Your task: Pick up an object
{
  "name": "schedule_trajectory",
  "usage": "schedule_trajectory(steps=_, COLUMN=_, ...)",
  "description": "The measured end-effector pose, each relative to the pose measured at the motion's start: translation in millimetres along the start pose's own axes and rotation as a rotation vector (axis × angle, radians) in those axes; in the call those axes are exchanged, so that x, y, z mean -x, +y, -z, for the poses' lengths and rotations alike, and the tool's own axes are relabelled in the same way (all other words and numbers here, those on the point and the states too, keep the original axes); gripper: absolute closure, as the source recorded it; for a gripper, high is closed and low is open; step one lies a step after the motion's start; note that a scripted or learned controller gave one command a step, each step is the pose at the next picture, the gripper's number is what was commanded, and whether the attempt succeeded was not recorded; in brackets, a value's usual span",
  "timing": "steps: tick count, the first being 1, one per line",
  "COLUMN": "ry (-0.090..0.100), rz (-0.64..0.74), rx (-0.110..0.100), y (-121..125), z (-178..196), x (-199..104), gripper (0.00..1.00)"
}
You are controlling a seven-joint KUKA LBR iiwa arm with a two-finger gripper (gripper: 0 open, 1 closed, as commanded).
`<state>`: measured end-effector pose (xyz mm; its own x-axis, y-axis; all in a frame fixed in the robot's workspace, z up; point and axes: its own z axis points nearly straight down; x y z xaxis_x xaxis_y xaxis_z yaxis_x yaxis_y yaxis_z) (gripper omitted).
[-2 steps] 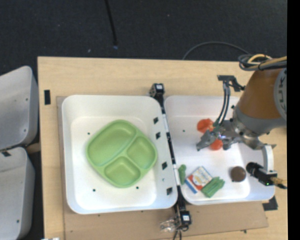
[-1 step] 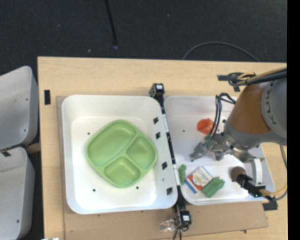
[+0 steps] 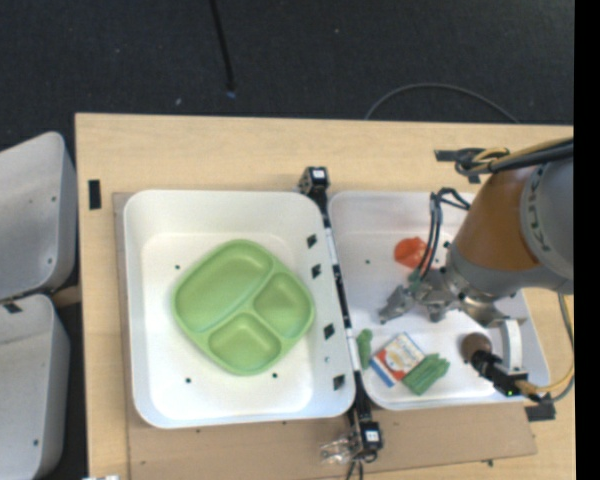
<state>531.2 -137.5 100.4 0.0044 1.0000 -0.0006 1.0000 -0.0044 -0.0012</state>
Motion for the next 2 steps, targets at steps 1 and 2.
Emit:
schedule_trajectory(steps=1, ry=0.000, rz=-0.007, rx=0.003, y=0.7, z=11.0, x=1.0, gripper=1.00)
schedule_trajectory(steps=2, ry=-0.002, rz=-0.002, rx=0.007, y=-2.3, z=66.4, x=12.1, gripper=1.00)
